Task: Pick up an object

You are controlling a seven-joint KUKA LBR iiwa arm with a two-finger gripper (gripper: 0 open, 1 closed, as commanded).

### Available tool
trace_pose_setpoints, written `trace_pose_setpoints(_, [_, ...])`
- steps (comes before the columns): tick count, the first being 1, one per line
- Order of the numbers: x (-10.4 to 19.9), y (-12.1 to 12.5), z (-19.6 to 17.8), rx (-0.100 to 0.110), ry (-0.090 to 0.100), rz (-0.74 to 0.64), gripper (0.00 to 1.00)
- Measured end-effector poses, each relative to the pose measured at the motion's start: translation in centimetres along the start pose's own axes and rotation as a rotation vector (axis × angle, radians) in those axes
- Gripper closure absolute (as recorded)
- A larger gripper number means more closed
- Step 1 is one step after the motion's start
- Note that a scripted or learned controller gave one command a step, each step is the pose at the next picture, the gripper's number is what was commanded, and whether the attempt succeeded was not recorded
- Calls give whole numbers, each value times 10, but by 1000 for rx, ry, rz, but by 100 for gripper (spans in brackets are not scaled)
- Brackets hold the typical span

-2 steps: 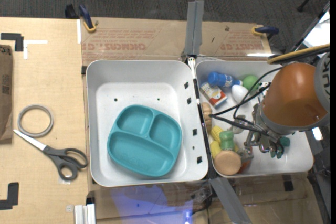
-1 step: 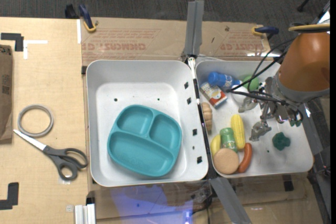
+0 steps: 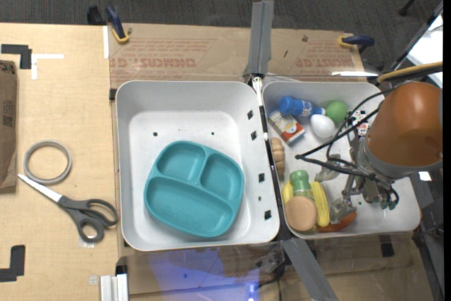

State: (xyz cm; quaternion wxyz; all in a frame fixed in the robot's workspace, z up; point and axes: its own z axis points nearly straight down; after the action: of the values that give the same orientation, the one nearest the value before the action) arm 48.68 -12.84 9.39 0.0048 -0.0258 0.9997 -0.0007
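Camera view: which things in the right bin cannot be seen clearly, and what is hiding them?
- Gripper: small and tangled among cables; what it grips, if anything, is unclear.
- Right bin: its right part lies under the orange band of the arm.
- Red item at the near wall: mostly under the gripper, so its kind is unclear.
- Small box: label too small to read.

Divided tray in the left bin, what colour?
Teal; the divided tray shows plainly in the camera view, lying in the left bin.
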Motion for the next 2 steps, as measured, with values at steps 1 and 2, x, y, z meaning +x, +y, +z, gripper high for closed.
trace_pose_setpoints(1, [3,-14,-2,1,-8,-83,0])
trace_pose_setpoints(2, [-85,-35,-32,-1,4,8,0])
